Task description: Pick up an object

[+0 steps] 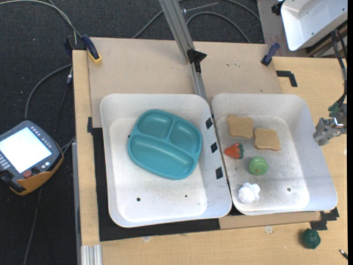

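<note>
A dark green ball [310, 238] lies on wood; jaws [326, 130], state unclear, hover beside the right bin [309, 115].

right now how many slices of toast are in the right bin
2. One toast slice lies near the back of the right bin; the other toast slice sits just right of it, slightly nearer the front. Both lie flat and fully in view, so none seems hidden.

Two white bins [165, 106]. One teal plate [164, 143]. Two bread slices [240, 126]. One strawberry [234, 151], green apple [257, 166], white lump [249, 192].
</note>
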Controlling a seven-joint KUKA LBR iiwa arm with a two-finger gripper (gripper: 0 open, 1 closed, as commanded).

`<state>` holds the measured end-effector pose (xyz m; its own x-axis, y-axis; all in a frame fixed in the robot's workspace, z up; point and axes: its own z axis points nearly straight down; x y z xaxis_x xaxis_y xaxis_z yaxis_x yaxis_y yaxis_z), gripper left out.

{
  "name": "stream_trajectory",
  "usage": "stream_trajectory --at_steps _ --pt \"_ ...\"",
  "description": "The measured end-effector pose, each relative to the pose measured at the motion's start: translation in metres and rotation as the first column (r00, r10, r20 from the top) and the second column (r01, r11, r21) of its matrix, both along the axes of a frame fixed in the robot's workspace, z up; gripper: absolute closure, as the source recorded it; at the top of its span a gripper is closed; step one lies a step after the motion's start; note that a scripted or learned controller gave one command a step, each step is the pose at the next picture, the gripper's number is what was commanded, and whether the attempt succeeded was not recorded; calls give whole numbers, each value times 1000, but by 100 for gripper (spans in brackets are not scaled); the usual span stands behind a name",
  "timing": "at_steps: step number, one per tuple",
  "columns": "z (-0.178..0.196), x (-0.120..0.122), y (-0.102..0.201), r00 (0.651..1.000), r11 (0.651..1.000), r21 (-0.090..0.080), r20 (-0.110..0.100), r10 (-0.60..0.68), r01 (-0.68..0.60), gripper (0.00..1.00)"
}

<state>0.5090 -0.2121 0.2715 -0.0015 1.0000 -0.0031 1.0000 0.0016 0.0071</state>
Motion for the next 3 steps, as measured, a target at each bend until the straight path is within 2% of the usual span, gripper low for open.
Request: stream_trajectory --at_steps 1,2,3 --pt "-8 26 57 1000 1000 4 -4 6 -6 100" --pt "-18 39 99 1000 1000 5 -9 3 -3 100" --pt "-14 57 145 1000 1000 4 -4 5 -5 100"
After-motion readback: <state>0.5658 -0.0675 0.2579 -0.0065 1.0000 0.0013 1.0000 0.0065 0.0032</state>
